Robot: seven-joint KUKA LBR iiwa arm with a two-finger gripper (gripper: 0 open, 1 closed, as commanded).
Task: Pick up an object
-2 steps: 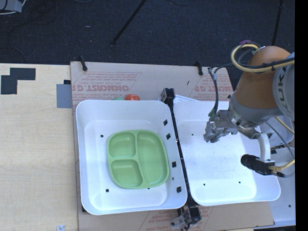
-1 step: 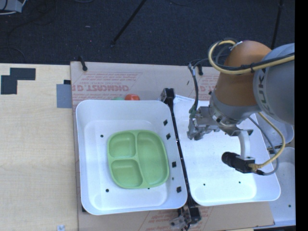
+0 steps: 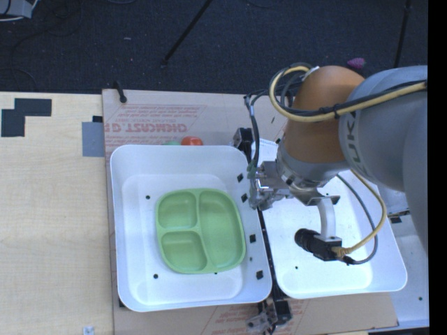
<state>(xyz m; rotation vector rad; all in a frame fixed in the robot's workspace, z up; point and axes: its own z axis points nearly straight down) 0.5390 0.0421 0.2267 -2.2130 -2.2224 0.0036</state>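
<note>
Needing a plumb descent and a grip across one thin rim of the light-green three-compartment plastic plate [image 3: 201,230], lying flat in the left shallow white plastic bin [image 3: 133,187]. Hovering over the divide between bins, grey-and-orange arm's hand [image 3: 269,190]; spread impossible to tell, nothing visibly held.

Robot lab: arm [image 3: 363,131], white bins [image 3: 133,187].
</note>
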